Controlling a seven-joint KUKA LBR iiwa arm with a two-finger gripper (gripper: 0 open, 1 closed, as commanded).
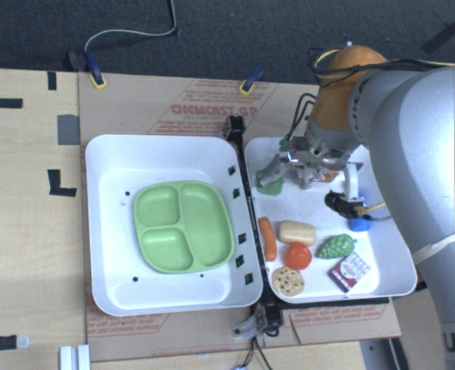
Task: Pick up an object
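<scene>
We look down on a tabletop (35,206) bearing two shallow white bins set side by side. In the left bin (104,160) lies a light-green plastic plate with three compartments (184,226), near the middle. The right bin (389,272) holds the loose items: an orange toy carrot (267,238) along its left wall, a tan bread-roll shape (297,232) just beside it, a red toy tomato (298,256) touching the roll's lower side, a round speckled cookie (288,280) at the near-left corner, a bumpy green toy vegetable (336,246), a small red-and-white packet (350,270) toward the near-right corner, and a small blue piece (359,223) by the right wall.

The grey arm's gripper (303,166) sits low over the far-left part of the right bin. We cannot tell whether its fingers are apart or together; the wrist hides them. A dark-green, soft-looking object (270,182) lies just at the gripper's left, near the bin's left wall, and we cannot say whether the two are touching.

As we judge it, the pick is not yet done: nothing is seen raised, and every item rests on the bin floor. A firm hold and the lift remain.
</scene>
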